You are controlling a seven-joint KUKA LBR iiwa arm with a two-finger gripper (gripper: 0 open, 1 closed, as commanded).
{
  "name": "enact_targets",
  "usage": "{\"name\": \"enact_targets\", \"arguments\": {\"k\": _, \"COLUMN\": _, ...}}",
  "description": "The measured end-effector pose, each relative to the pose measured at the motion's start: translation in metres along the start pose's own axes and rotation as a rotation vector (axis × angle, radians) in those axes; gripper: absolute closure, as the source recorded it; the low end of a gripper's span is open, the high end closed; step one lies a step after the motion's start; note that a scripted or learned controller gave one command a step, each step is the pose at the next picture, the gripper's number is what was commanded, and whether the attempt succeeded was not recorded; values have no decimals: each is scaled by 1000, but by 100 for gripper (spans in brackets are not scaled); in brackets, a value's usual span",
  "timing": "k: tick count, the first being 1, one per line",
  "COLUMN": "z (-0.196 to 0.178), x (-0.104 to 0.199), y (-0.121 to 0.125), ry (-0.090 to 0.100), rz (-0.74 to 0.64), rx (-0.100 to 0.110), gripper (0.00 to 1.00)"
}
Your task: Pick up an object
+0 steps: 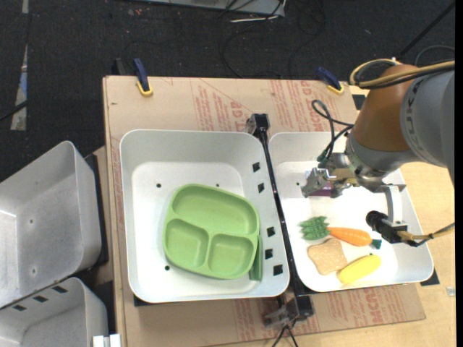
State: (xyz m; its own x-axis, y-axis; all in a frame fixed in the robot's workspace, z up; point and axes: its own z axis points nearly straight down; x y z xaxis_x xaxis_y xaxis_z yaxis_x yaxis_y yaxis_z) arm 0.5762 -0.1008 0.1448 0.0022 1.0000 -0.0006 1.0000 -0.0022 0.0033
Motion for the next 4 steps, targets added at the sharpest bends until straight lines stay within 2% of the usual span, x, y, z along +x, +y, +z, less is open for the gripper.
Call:
{"name": "enact_targets", "arguments": {"k": 2, "z": -114, "x": -3, "y": 7, "ry": -1, "rz": -6, "rx": -2, "gripper": 100}}
{"name": "enact_targets", "arguments": {"k": 3, "z": -113, "x": 42, "y": -13, "ry": 2, "rz": -9, "rx": 6, "gripper": 100}}
{"name": "enact_targets", "arguments": {"k": 4, "z": -112, "x": 87, "y": -21, "ry": 2, "rz": -10, "rx": 6, "gripper": 100}}
